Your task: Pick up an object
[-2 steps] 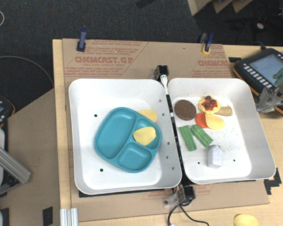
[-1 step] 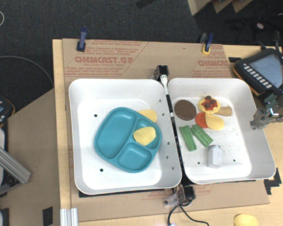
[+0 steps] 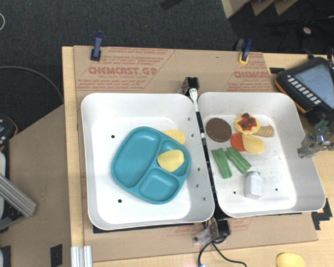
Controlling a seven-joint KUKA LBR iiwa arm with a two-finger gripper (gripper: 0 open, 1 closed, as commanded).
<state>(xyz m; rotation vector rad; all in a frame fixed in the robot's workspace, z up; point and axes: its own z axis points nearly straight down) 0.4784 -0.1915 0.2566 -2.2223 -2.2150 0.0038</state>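
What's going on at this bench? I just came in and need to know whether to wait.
A pick-up run is set up, with nothing lifted at this moment. The left bin holds a teal divided plate with a yellow piece on it and another yellow piece at its edge. The right bin holds toy food: a brown disc, green sticks, a red and yellow cluster and a pale grey object. The gripper sits at the right bin's right rim.
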